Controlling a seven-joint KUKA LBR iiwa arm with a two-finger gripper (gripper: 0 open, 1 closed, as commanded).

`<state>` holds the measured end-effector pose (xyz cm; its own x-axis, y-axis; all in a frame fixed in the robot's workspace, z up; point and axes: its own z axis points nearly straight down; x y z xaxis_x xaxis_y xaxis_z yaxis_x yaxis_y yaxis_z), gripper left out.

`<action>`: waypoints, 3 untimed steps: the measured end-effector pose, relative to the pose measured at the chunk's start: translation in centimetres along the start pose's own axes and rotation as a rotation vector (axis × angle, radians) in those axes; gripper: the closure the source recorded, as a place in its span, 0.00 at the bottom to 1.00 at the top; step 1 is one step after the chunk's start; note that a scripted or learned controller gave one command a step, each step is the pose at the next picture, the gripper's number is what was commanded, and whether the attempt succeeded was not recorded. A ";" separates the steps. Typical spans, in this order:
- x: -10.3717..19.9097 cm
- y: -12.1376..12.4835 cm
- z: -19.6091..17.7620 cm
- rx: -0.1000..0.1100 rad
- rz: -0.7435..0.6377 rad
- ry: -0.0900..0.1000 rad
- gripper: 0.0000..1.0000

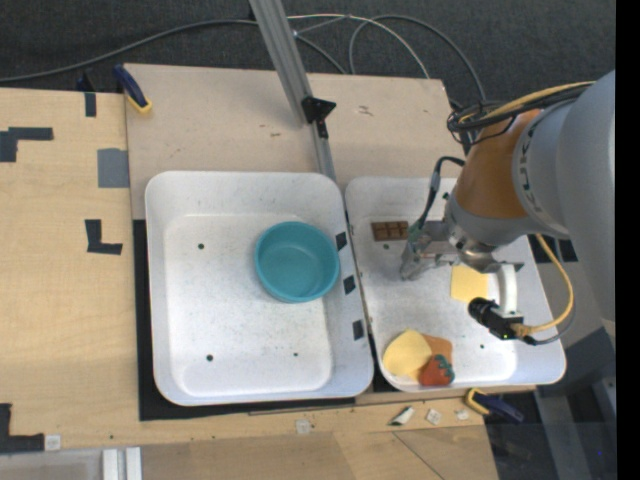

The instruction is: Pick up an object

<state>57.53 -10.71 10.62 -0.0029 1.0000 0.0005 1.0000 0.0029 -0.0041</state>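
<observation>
one brown chocolate bar (pixel 390 231) lying flat, long axis left-right, end effector (pixel 413 265) just beside it, grip state unclear

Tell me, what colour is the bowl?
The bowl is teal blue, seen clearly in the camera view.

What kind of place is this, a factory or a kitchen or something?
Most likely a robotics lab bench. A robot arm reaches over two white bins, which hold odd items like a blue bowl and toy food. Loose cables and tape marks suggest a test setup.
</observation>
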 end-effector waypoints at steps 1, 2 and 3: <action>-0.3 -0.2 -6.2 -0.008 0.002 -0.002 1.00; -1.2 -0.2 -11.0 -0.008 0.002 -0.002 1.00; -1.2 -0.2 -9.4 -0.001 0.002 -0.001 1.00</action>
<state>57.39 -11.91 19.97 -0.0004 1.0000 -0.0010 1.0000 0.0004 -0.0031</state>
